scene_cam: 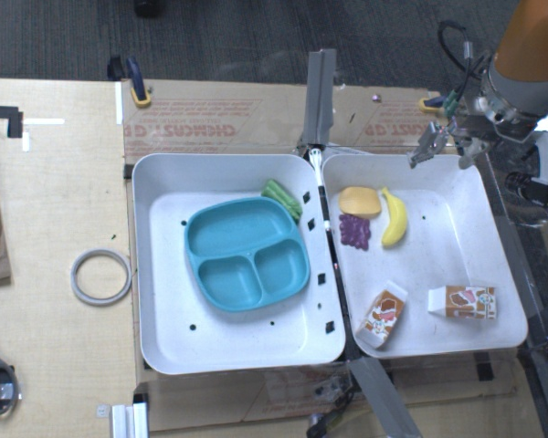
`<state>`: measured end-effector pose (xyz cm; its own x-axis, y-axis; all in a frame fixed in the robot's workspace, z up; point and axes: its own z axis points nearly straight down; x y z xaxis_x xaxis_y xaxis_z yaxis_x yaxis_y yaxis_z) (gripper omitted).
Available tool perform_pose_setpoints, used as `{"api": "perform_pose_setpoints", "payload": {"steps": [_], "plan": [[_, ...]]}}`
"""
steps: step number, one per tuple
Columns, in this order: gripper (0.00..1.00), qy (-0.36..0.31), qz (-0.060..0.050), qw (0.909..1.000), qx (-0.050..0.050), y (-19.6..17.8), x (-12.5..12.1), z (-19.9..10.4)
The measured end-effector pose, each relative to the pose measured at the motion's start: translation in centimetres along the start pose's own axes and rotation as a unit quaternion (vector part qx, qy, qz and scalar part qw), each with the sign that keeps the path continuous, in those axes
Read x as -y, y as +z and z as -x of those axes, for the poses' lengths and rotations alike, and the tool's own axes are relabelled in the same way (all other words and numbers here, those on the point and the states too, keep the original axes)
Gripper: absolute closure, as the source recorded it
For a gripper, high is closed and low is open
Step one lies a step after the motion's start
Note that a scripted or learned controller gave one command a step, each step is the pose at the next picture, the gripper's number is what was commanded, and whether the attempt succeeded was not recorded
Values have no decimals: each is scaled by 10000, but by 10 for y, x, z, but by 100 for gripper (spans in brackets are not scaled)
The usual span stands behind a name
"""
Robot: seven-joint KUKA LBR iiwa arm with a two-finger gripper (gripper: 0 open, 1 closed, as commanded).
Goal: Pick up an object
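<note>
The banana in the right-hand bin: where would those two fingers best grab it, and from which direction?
Probably across the banana's thick middle, coming straight down from above. It lies flat on the floor of the right bin, running roughly top to bottom in the view, so its long sides face left and right. The yellow bun-like piece sits close on its left, so that finger has little room.

Left bin point(155, 272): divided plate point(247, 254), bean pod point(281, 199) behind it.
Right bin point(493, 245): banana point(395, 217), bun point(361, 202), grapes point(354, 232) at back; two cartons point(382, 318) point(463, 302) in front.
My pincer point(449, 146): above back rim.
</note>
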<state>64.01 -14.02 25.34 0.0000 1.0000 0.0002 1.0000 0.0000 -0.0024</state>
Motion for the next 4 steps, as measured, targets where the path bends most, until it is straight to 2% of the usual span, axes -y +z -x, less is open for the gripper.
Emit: {"api": "perform_pose_setpoints", "payload": {"steps": [1,2,3,4], "plan": [[0,-499,-1,9988,2,119,27,-25],[0,-825,4,9966,3,162,28,-33],[100,-802,8,9968,4,153,28,-31],[100,-331,14,9994,10,61,-19,-83]]}}
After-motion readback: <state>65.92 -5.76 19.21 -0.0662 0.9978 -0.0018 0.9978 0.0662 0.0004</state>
